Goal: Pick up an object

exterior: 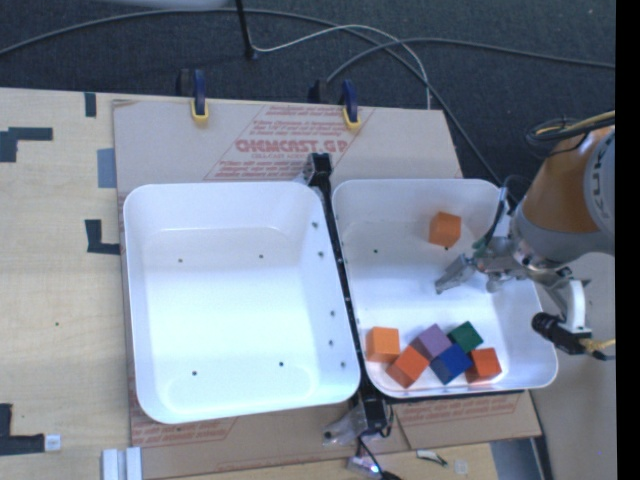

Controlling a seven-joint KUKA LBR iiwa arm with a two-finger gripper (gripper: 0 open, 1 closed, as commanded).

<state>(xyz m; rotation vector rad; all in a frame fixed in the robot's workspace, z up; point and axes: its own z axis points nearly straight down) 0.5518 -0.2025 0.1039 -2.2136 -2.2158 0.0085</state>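
Claw (470, 273) hovers mid right bin (400, 268), blocks (432, 354) crowding its near edge.

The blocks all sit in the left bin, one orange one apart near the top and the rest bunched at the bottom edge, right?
Not quite: the camera view shows them in the right bin, not the left. The rest holds: one orange block sits apart near the top, and the others, such as the purple block and green block, are bunched at the bottom edge.
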